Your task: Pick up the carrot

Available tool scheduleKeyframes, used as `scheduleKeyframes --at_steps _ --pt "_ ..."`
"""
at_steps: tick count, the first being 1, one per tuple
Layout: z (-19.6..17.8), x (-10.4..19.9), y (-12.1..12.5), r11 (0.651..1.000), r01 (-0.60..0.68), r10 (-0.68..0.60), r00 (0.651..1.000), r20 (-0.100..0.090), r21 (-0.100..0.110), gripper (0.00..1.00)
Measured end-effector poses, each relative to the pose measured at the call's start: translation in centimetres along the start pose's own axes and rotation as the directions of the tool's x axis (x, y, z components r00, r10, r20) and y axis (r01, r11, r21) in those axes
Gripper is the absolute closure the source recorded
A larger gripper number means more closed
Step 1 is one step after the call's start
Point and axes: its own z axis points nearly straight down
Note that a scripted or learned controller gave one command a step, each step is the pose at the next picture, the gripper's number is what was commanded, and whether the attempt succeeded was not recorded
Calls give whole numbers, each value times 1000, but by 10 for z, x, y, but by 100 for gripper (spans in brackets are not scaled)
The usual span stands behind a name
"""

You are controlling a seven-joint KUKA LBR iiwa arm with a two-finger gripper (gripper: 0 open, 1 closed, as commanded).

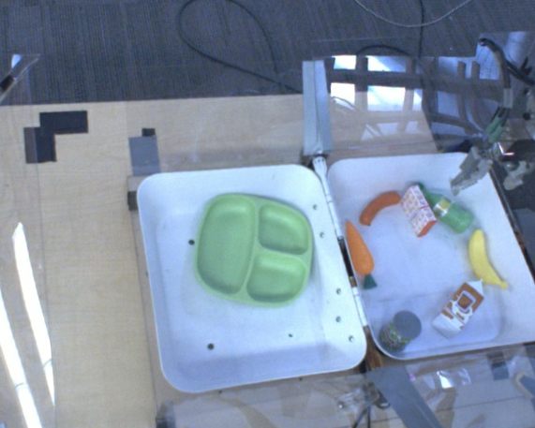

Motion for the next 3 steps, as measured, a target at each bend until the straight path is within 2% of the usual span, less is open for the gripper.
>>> scheduleKeyframes --at_steps 1,2,3 --pt "58 61 -6 970 243 -243 970 -1 -1 0" --pt "161 72 1 929 370 -370 929 1 -5 0" --pt "180 76 -14 810 587 -586 810 27 -16 0"
